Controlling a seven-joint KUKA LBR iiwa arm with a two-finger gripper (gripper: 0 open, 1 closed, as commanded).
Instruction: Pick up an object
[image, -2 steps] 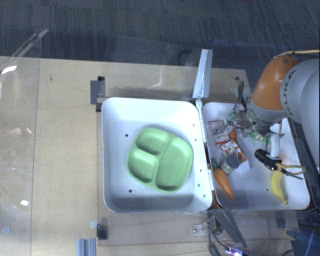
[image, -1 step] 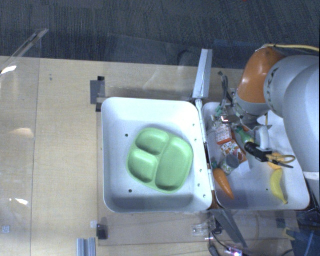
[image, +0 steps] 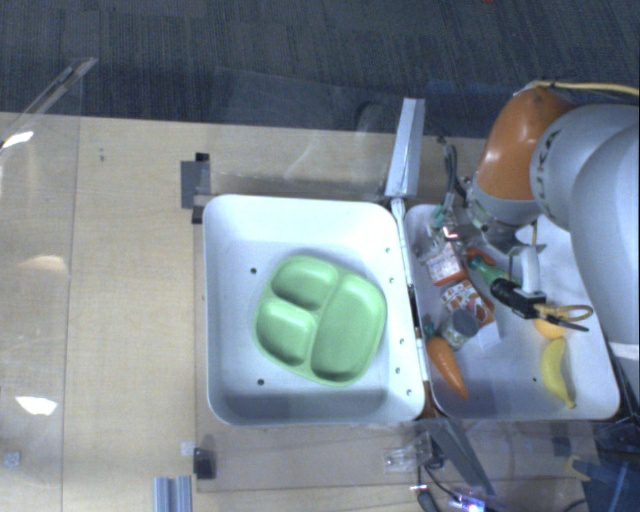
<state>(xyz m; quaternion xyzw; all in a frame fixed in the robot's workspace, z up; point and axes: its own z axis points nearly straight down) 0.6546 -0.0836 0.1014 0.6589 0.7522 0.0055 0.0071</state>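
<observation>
Can't tell the gripper (image: 455, 232) state: it's down in the back-left corner of the right bin (image: 600, 400), buried in clutter. Packets (image: 450, 275) sit right under it; carrot (image: 447, 365), banana (image: 556, 372) and scissors (image: 540, 308) lie nearer the front. Green tray (image: 322, 318) sits in the left bin (image: 225, 300). Risk: items packed tight against the bin wall, so the grasp could slip or snag two.

Two bins are set side by side on the bench (image: 110, 330). A divided tray (image: 321, 320) lies in the left bin (image: 230, 390). In the right bin (image: 590, 395), a carrot (image: 447, 366) lies at the near left corner, a banana (image: 556, 370) to its right, and packets (image: 455, 285) behind the carrot.
</observation>
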